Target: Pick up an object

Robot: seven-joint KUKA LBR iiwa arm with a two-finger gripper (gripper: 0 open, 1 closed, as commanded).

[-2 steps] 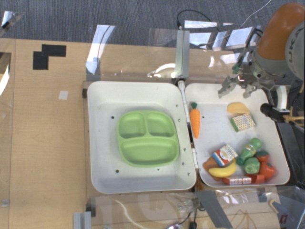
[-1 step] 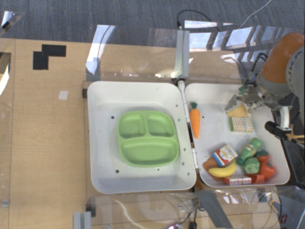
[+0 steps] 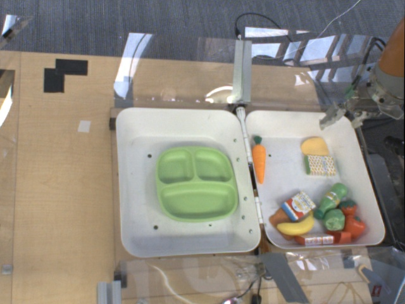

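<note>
From my console: toy food crowds the right bin's (image 3: 364, 170) near corner, a banana (image 3: 295, 227) touching a small carton (image 3: 298, 204) and peppers (image 3: 335, 211). Farther back lie a carrot (image 3: 259, 159) by the divider and a yellow wedge (image 3: 315, 147). The gripper (image 3: 338, 114) hangs over the far rim; whether it grips anything, I cannot tell.

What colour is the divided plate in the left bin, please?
Light green, clearest in the camera view.

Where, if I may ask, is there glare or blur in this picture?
Camera view: bright glare on the clear panels behind the bins; the gripper at the right bin's far corner looks soft; the green plate and carrot are evenly lit and sharp.
</note>
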